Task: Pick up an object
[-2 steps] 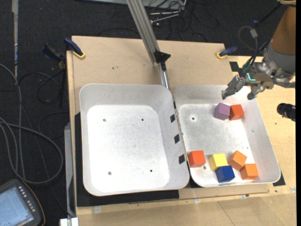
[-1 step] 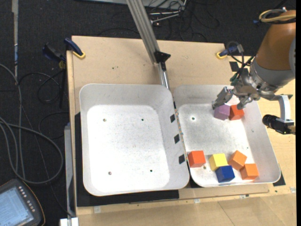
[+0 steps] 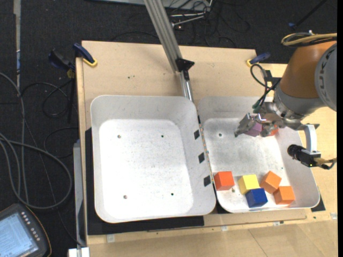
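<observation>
- The gripper [image 3: 252,126] hangs over the upper part of the right bin [image 3: 236,143], reaching in from the right below the arm's orange band [image 3: 300,74].
- A small purple object [image 3: 255,127] shows at the fingers, and it seems to sit between them, so the gripper looks clenched on it; the object's shape is too small and too hidden to name more closely.
- A bit of red [image 3: 273,132] shows just right of the purple object, against the gripper body; I cannot tell what it is.
- Five cubes lie near the front edge of the right bin: an orange cube [image 3: 224,180] at the left, a yellow cube [image 3: 248,183] just beside it, a blue cube [image 3: 256,197] touching the yellow one in front, and two more orange cubes [image 3: 271,181] [image 3: 284,195] at the right, close together.
- The left bin [image 3: 107,159] sits beside the right one, their rims meeting along the middle.
- Both bins rest on a tan wooden bench [image 3: 134,68].
</observation>
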Motion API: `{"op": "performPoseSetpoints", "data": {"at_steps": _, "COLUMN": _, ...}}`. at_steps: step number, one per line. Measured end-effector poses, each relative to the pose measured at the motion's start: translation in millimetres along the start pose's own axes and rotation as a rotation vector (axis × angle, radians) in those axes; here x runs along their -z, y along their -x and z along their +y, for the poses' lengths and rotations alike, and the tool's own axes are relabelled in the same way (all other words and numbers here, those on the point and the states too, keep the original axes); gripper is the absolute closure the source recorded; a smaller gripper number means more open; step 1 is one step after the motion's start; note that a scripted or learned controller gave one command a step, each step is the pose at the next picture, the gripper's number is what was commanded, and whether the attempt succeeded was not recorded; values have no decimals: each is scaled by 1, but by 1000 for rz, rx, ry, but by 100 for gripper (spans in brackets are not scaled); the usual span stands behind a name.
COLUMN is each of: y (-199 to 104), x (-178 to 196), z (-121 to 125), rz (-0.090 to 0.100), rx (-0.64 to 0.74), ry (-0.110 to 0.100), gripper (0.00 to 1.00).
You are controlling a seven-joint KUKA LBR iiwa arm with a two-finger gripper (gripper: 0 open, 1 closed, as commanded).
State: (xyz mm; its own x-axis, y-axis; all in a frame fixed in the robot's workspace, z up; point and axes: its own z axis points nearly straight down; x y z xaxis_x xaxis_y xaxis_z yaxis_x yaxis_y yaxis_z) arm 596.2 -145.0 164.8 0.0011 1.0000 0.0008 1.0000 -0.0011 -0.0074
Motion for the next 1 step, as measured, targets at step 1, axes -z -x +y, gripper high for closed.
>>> {"op": "performPoseSetpoints", "data": {"at_steps": 1, "y": -4, "x": -64, "z": 1, "rz": 1, "rx": 1, "ry": 0, "gripper": 0}}
